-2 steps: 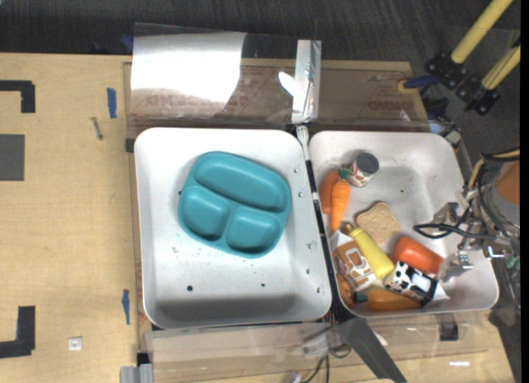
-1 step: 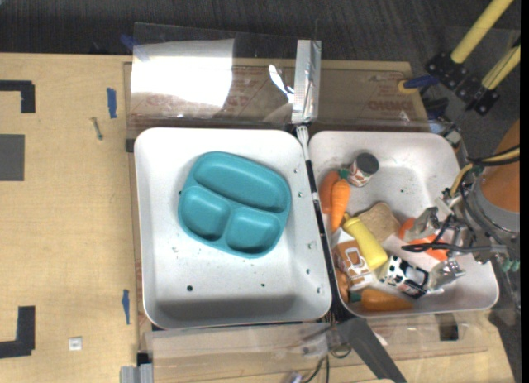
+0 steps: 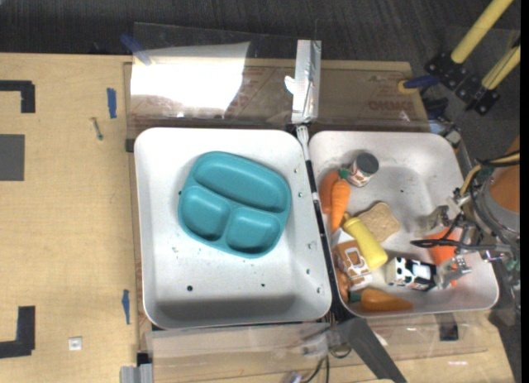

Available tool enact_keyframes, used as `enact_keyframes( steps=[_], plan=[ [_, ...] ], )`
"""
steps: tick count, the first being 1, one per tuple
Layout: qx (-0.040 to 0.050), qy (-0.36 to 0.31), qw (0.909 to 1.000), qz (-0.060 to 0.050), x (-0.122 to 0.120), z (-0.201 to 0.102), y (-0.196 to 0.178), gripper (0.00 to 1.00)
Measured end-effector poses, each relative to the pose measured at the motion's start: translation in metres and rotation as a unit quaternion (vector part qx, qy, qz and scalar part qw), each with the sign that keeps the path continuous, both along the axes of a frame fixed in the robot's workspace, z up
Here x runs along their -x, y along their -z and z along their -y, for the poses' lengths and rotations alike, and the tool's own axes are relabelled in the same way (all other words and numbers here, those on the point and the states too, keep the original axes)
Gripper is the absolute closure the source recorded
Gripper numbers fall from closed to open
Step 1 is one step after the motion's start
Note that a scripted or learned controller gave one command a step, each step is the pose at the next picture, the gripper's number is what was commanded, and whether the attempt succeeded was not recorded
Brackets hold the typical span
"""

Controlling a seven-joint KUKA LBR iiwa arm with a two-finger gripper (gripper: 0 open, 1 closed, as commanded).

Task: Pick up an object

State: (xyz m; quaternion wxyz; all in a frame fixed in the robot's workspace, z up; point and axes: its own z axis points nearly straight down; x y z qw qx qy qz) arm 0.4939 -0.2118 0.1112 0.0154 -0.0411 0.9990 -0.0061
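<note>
We see the gripper (image 3: 450, 245) low over the right edge of the right bin (image 3: 413, 151), arm entering from the right. We cannot tell how far the jaws stand apart, nor whether anything sits between them; cables and orange parts clutter that spot.

Right bin contents: a small can (image 3: 361, 168) near the back, an orange carrot (image 3: 337, 194) along the left wall, a tan bread slice (image 3: 381, 220) mid-bin, a yellow bottle (image 3: 366, 241) touching the bread, a black-and-white toy (image 3: 411, 272) just beside the gripper, a small box (image 3: 353, 262) at front left.

Left bin (image 3: 157, 232) holds a teal divided plate (image 3: 235, 202). Both bins rest on the counter (image 3: 58, 224).
</note>
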Motion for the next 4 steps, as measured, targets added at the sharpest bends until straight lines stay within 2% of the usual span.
enact_keyframes(
  steps=[1, 2, 3, 4],
  plan=[
    [-0.0046, 0.063, 0.9980, -0.002, -0.004, 0.011, 0.003, 0.00],
    [-0.0004, 0.064, 0.9979, 0.005, -0.007, 0.014, -0.013, 1.00],
    [-0.0051, 0.090, 0.9959, -0.007, -0.031, 0.012, -0.146, 1.00],
    [-0.0072, 0.044, 0.9989, -0.012, -0.102, -0.054, -0.103, 1.00]
  ],
)
